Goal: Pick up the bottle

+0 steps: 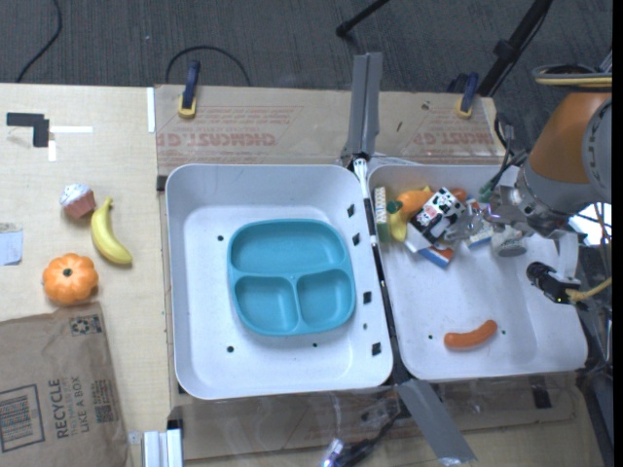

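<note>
At far-left corner of right bin [506, 370]: centre gripper [494, 230] over bottle [382, 214], avoiding adjacent clutter [435, 217]. Cannot tell whether gripper spread or closed.

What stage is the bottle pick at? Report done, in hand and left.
Done: the grey arm with the orange band has reached over the right white bin, and its claw sits beside the pile of small items.
In hand: nothing visibly held; I cannot tell the bottle apart in the clutter.
Left: grasping the bottle and lifting it.
</note>
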{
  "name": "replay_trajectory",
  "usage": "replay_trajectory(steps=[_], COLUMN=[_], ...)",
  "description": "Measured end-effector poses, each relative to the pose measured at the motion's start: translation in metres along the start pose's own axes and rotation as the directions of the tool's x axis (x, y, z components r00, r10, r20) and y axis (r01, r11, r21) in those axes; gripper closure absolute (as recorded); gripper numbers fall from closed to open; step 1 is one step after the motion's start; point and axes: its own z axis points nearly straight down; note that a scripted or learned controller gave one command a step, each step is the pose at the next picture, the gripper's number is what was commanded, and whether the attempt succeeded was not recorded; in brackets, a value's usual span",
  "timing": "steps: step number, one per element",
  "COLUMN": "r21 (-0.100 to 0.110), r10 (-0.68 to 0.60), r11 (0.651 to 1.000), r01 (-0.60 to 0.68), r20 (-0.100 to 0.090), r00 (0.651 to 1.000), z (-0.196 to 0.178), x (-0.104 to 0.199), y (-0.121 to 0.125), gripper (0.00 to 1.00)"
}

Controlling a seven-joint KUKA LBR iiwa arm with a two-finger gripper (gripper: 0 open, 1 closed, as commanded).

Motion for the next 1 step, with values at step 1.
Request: replay_trajectory(steps=[1], r21=[-0.006], r10=[-0.194], r11=[0.981], r01=[0.194], r20=[0.008], r00=[0.981], z=[-0.0014], x=[-0.0045], y=[-0.0003], gripper=[0.0])
